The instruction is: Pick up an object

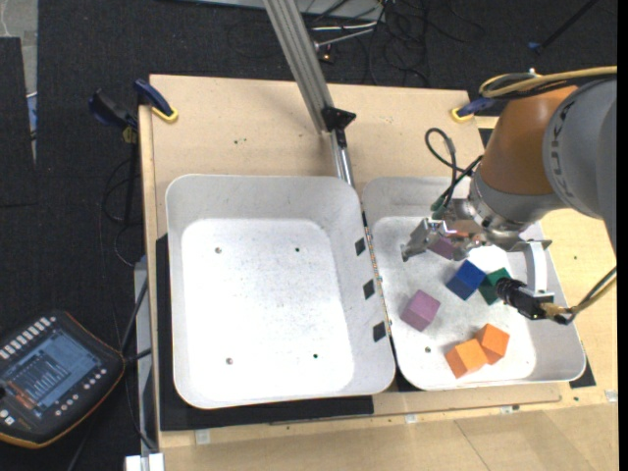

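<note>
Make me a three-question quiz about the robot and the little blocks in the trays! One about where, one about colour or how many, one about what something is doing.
1. Where are the blocks?
A. in the left bin
B. in the right bin
C. on the floor

2. How many orange blocks are there?
A. none
B. two
C. five

3. Where is the robot's hand?
A. low over the right bin
B. over the left bin
C. off the bench

Answers:
1 B: the purple block, blue block and green block all lie in the right bin, not the left bin.
2 B: two orange blocks sit side by side near its front edge.
3 A: the hand hangs above that bin's back part.
</note>
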Robot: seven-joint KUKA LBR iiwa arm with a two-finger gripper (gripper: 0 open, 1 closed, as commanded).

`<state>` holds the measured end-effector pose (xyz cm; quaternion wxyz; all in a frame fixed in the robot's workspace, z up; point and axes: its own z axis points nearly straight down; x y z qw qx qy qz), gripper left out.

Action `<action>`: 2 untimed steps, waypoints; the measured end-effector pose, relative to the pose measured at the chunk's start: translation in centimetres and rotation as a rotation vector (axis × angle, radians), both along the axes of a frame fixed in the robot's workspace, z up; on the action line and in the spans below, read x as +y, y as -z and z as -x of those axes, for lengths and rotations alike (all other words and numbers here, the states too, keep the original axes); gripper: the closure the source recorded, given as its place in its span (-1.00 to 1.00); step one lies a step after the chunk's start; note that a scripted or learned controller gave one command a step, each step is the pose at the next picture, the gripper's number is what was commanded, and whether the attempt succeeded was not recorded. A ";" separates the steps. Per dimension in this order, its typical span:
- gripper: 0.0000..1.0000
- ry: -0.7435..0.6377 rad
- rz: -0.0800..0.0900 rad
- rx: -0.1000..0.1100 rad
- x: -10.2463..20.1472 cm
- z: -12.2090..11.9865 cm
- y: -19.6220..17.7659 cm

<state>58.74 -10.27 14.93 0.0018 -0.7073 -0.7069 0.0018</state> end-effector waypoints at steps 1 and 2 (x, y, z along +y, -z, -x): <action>-1.00 0.000 -0.001 0.001 0.1 0.1 5.4; 1.00 0.000 0.000 -0.006 0.0 -0.1 4.0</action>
